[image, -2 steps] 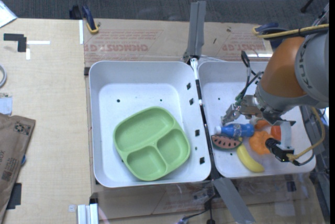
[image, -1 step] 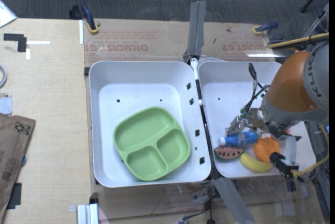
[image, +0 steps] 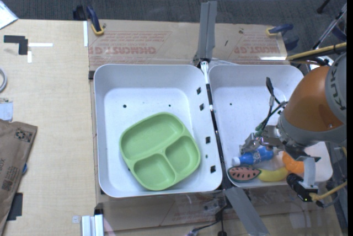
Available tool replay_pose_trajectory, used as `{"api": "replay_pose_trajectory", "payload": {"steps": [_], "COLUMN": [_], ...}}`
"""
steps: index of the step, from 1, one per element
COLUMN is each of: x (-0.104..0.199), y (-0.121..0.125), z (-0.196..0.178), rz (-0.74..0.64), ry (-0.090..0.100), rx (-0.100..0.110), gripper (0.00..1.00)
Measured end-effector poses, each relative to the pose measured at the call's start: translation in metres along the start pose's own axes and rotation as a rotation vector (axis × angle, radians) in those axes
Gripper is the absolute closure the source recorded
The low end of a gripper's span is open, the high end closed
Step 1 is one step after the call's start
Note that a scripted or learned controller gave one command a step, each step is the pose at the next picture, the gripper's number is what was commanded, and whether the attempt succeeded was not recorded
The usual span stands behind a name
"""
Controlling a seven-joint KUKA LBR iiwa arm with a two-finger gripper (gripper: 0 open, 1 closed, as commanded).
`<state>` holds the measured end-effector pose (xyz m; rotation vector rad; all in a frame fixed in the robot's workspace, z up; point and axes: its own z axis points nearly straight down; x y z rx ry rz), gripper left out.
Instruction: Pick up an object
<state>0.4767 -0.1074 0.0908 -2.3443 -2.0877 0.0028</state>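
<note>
The gripper [image: 252, 145] hangs low over the blue bottle [image: 257, 156], watermelon slice [image: 244, 173] just beneath, presumably lining up a grab; its grip I cannot tell.

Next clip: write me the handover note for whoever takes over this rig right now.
Gripper: low in the right bin, over the toy pile near its front edge; whether the fingers are open or shut cannot be told.
Things: blue toy just under the gripper, watermelon slice, banana, and an orange toy partly under the arm. Green plate lies in the left bin.
Done: the arm is down at the pile.
Left: nothing is seen lifted; a grasp and lift are not yet confirmed.
</note>
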Motion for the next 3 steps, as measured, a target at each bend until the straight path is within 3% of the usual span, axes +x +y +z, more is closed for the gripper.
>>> {"api": "replay_pose_trajectory", "payload": {"steps": [1,2,3], "x": [-0.001,0.077,0.087], "y": [0.001,0.041,0.106], "z": [-0.009,-0.113,-0.132], "rz": [0.004,0.043,0.026], "ry": [-0.001,-0.002,-0.003], "rx": [-0.003,0.0,0.0], "gripper": [1.0,1.0,1.0]}}
